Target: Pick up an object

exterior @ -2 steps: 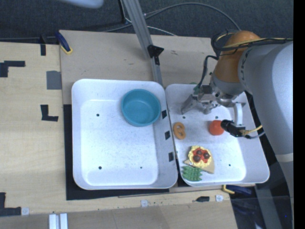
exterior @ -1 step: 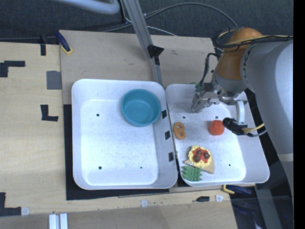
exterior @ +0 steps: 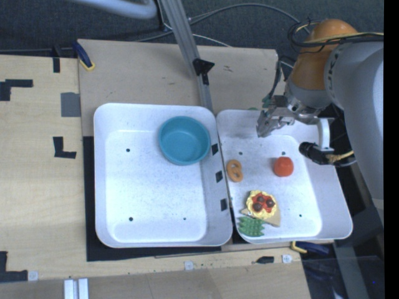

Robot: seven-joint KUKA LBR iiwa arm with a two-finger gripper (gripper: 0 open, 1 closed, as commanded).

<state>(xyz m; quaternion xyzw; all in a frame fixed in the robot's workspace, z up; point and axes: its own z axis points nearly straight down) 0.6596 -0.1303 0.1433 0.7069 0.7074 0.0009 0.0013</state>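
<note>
My gripper hangs over the far edge of the right bin, its fingers pointing down with nothing between them. In that bin lie a red tomato-like ball, a small brown pretzel, a yellow pizza slice with red toppings and a green leafy piece at the near edge. The red ball sits a short way in front of and right of the gripper. A blue bowl stands at the far right of the left bin.
A slanted grey pole rises behind the bins near their shared edge. Black clips sit along the divider between the bins. The arm's grey body fills the right side above the right bin.
</note>
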